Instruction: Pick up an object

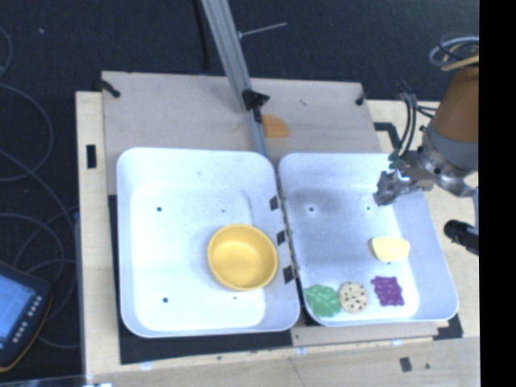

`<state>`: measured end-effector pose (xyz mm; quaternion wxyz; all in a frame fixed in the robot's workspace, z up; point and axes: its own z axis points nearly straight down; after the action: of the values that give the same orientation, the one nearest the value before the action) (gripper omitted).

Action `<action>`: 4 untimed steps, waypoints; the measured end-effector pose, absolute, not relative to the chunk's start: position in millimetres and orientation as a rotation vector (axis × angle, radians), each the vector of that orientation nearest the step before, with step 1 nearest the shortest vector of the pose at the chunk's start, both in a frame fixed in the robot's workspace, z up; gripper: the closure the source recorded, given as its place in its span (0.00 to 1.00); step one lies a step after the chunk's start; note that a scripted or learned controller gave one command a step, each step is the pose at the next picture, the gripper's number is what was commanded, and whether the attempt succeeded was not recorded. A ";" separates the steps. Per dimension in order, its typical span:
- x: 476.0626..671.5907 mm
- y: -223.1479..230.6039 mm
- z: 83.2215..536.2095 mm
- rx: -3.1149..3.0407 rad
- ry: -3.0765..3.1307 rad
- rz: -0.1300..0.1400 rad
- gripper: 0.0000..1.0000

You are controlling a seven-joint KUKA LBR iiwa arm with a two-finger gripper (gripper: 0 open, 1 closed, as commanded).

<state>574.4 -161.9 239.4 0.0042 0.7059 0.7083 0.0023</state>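
Note:
My gripper (388, 190) hangs over the upper right part of the right bin (339, 184), reaching in from the right. Below it a pale yellow block (390, 248) lies on the bin floor, well apart from the gripper. Along the bin's near edge sit a green leafy piece (322, 298), a round cookie (352, 297) and a purple grape cluster (388, 290). A yellow bowl (242, 256) stands in the left bin (161, 216), near its right side.
A slanted metal pole (230, 47) rises from behind the bins' shared edge. A small orange item (275, 126) lies on the bench behind the bins. Cables and a tablet (18, 313) lie on the floor to the left.

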 end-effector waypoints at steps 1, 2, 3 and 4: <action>574.4 -163.3 209.6 2.221 2.221 -0.004 1.00; 572.6 -114.6 214.7 2.214 2.228 0.002 1.00; 561.1 -68.3 211.1 2.215 2.228 0.001 1.00; 552.3 -21.9 227.2 2.212 2.230 0.005 1.00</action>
<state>552.3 -21.9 227.2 0.0003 0.7044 0.7098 0.0016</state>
